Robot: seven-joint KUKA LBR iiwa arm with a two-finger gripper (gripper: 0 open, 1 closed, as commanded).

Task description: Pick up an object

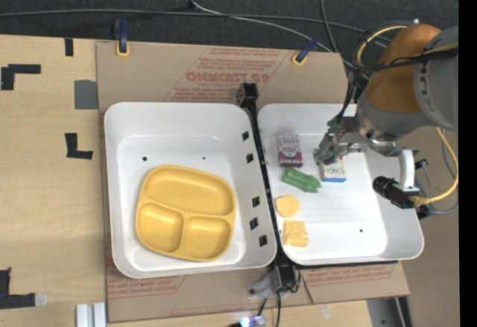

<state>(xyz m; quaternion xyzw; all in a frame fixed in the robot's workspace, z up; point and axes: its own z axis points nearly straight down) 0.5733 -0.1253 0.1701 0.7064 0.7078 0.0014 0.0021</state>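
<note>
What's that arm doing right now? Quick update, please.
Two-finger gripper low in right white bin, over small white-and-blue box; grasp unconfirmed. Green soft piece, purple packet alongside. Nothing blocking.

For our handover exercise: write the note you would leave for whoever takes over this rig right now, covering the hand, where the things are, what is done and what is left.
Hand: low in the right bin, over a small white and blue box; grip state unclear.
Right bin also holds a purple packet, a green piece, a round yellow piece and a yellow block.
Left bin: yellow tray.
Done: hand is down at the box.
Left: nothing visibly lifted; a pick is still needed.
</note>
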